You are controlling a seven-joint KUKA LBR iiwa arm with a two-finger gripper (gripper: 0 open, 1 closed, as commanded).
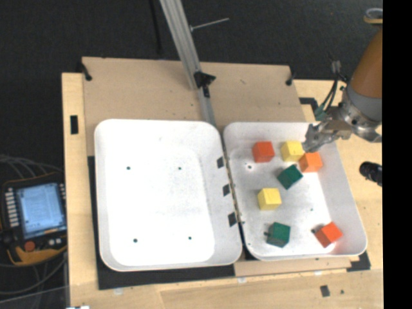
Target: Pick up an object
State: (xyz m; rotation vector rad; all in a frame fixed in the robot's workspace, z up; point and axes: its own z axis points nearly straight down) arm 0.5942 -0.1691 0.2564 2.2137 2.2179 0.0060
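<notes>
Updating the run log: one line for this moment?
gripper: over right bin, far edge | nearest: orange block, yellow block | grasp: unconfirmed | left bin: untouched

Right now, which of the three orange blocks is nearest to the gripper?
The orange block at the right bin's far right side, directly under the gripper. The other two lie farther off.

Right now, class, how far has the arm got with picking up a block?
Done: the gripper has reached the right bin, at its upper right corner, by a yellow block and an orange block. In hand: nothing visibly between its fingers. Left: grasp and lift one; all seven blocks lie in the bin.
</notes>
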